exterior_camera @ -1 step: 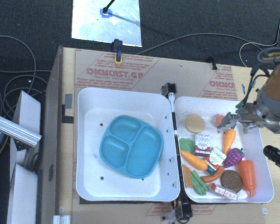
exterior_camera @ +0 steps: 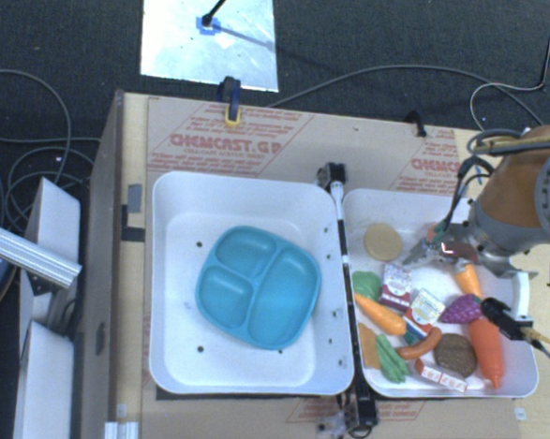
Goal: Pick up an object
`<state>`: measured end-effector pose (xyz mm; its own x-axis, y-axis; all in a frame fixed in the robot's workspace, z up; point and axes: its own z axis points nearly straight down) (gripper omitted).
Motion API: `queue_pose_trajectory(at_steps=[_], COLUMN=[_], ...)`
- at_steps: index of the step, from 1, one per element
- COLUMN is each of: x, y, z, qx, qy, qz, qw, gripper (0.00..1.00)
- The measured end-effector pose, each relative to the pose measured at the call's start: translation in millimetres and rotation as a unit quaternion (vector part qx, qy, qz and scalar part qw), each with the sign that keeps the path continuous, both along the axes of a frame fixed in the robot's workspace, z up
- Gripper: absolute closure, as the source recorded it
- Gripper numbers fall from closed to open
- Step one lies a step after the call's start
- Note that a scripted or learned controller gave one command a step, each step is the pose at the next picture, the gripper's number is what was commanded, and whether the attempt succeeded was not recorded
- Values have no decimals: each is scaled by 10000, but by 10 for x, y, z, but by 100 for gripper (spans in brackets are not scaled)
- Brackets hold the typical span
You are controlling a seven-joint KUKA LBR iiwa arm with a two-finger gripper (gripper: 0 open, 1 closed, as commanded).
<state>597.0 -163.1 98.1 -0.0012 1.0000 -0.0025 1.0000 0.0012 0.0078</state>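
Gripper [exterior_camera: 430,249] lowered into right bin [exterior_camera: 527,377], finger state could not be told, toy foods [exterior_camera: 428,318] heaped below it, blue divided plate [exterior_camera: 258,286] laid in left bin [exterior_camera: 174,254].

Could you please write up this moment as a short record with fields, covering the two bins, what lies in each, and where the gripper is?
left bin: holds a blue divided plate
right bin: a pile of toy food, including a tan round cookie, an orange carrot, a purple piece, a brown patty
gripper: over the right bin's upper part, beside the cookie
held object: none visible
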Motion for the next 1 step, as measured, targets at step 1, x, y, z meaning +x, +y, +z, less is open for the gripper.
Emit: queue_pose_trajectory(at_steps=[1], x=[433], y=[-191], z=[74], qx=[5], qy=[17], qz=[16], qw=[10000], gripper=[0])
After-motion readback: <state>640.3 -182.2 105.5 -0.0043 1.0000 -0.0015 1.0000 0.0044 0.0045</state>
